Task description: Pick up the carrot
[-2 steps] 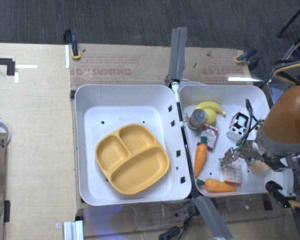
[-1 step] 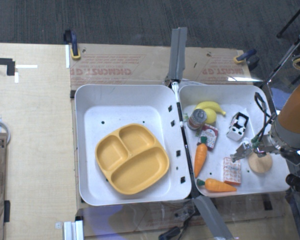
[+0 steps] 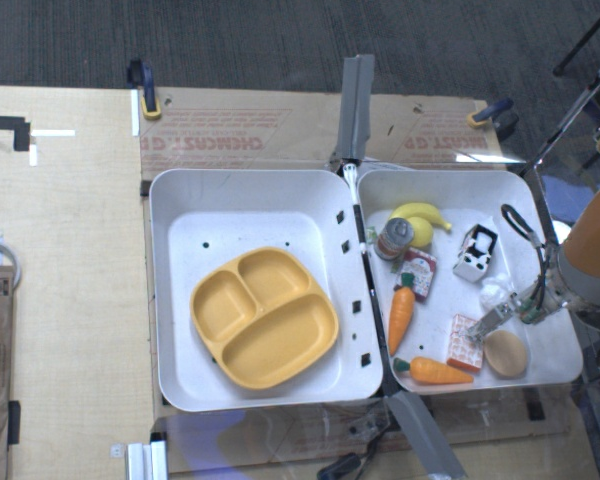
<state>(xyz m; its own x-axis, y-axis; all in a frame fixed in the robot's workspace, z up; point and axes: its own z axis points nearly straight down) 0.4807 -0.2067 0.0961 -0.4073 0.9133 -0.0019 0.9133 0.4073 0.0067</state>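
Two orange carrots with green tops lie in the right bin (image 3: 545, 258). One carrot (image 3: 401, 315) lies lengthwise near the bin's left wall. The other carrot (image 3: 439, 371) lies across the front left corner. My gripper (image 3: 502, 316) hangs low at the bin's right side, above a red and white box (image 3: 463, 340) and a brown rounded item (image 3: 506, 354). It is well to the right of both carrots and touches neither. The arm's orange band (image 3: 592, 240) shows at the right edge.
The right bin also holds a banana (image 3: 424, 216), a small can (image 3: 396, 235), a red packet (image 3: 419, 271) and a white and black toy (image 3: 476, 252). In the left bin (image 3: 180, 268) lies a yellow divided plate (image 3: 265, 316).
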